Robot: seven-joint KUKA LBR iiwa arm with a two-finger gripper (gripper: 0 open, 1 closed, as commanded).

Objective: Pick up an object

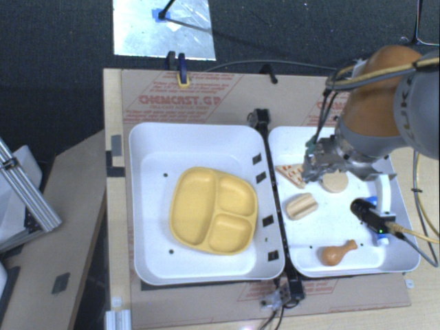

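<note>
**Gripper low over the right bin, candidate not yet secured**

While the arm reaches in from the right, I see its gripper (315, 170) sitting low in the right bin (399, 253), at the upper left of that bin's floor. From my screen I cannot tell how the tool is set; the wrist body and cables hide the business end, and I see nothing held in it.

The pickable things all lie in this bin, which is why the arm is here. A waffle-like wedge (291, 175) lies just beside the gripper on its left, touching or nearly so. A pale round disc (335, 183) sits just to its right, partly under the wrist. A small bread roll (300, 205) rests a little below, apart from the tool. A brown drumstick-shaped toy (337, 253) lies near the bin's front wall, well apart.

The left bin (148, 205) carries a yellow divided plate (212, 210) in its middle, flat, far from the arm.

I judge the wedge or the disc to be the target, given how the gripper stands between them. The risk as I read it: the wedge lies close to the divider wall between the bins, leaving little room for a finger on that side.
</note>
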